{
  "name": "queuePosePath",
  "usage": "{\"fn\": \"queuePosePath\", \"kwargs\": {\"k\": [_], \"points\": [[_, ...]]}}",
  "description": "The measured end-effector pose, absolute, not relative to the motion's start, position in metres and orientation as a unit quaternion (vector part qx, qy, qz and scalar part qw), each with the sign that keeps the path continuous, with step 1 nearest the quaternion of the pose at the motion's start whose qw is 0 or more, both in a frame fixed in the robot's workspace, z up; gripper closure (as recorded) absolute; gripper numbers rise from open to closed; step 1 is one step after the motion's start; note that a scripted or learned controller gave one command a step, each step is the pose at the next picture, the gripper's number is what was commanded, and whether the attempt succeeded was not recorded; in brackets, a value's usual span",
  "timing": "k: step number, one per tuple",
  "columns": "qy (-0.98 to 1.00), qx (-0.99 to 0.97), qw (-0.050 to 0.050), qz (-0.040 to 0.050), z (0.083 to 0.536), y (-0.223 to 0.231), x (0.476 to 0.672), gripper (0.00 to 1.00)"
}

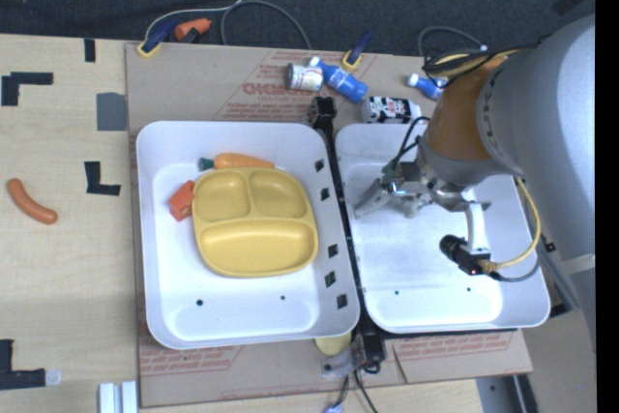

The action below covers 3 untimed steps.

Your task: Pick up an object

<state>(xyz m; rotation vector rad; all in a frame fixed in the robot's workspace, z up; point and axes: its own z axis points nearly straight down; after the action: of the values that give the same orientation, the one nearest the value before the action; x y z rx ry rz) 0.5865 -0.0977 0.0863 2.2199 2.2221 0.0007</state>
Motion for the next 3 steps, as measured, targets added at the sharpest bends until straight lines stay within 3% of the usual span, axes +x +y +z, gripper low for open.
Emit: {"fn": "queuePosePath", "kwargs": {"k": [1,2,3], "points": [[0.707,0.707,0.003,0.0017,0.087,-0.1,0.522,0.0],[0.704,0.71,0.004,-0.0016,0.146,-0.204,0.487,0.0],[0.71,0.704,0.002,0.0018,0.142,-0.166,0.587,0.0]]}}
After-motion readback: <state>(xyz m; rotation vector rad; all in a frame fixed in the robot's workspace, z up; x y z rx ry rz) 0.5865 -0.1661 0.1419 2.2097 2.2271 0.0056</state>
